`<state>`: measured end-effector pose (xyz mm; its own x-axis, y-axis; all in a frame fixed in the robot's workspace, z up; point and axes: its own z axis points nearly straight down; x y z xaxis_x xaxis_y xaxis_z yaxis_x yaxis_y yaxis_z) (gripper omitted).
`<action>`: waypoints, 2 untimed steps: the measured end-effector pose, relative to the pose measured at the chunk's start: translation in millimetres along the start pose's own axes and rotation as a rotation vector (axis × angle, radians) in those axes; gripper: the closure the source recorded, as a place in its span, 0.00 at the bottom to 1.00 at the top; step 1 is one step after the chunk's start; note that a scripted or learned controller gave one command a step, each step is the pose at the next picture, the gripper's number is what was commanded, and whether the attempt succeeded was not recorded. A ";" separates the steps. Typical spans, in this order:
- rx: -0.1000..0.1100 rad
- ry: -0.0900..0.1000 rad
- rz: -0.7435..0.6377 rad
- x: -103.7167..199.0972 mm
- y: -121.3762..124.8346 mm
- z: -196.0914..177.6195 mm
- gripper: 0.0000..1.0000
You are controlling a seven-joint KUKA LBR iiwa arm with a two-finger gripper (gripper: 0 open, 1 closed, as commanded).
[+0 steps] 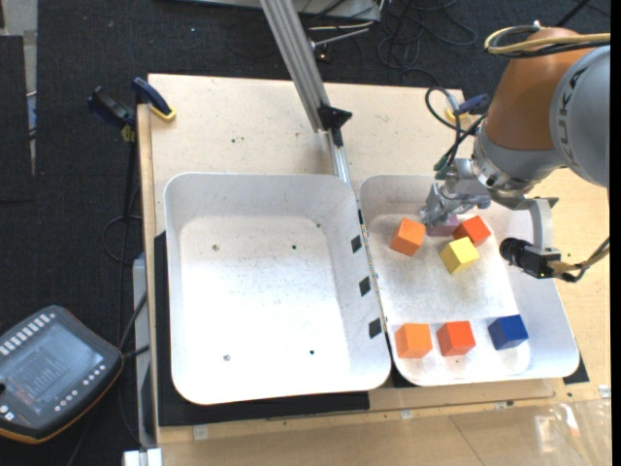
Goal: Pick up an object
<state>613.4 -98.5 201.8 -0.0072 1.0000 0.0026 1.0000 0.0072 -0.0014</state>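
Six small blocks lie in the right bin [543, 304]. An orange block [408, 236], a tilted yellow block [460, 254] and a red-orange block [474, 229] cluster near its far end. Along the near edge sit an orange cube [414, 340], a red cube [456, 337] and a blue cube [507, 331] in a row.

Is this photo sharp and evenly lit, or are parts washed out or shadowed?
In the camera view, light is even and soft; the left bin looks bright but keeps its specks, and the cubes, such as the blue cube, cast only faint shadows. The gripper is a little soft and dim under the arm, and the floor around the bench is dark.
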 end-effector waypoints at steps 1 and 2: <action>-0.002 0.000 -0.001 51.3 -5.6 -15.8 1.00; -0.003 0.000 -0.001 111.7 -10.9 -27.8 1.00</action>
<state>601.7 13.1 230.0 -0.0087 1.0000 0.0021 1.0000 0.0086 0.0018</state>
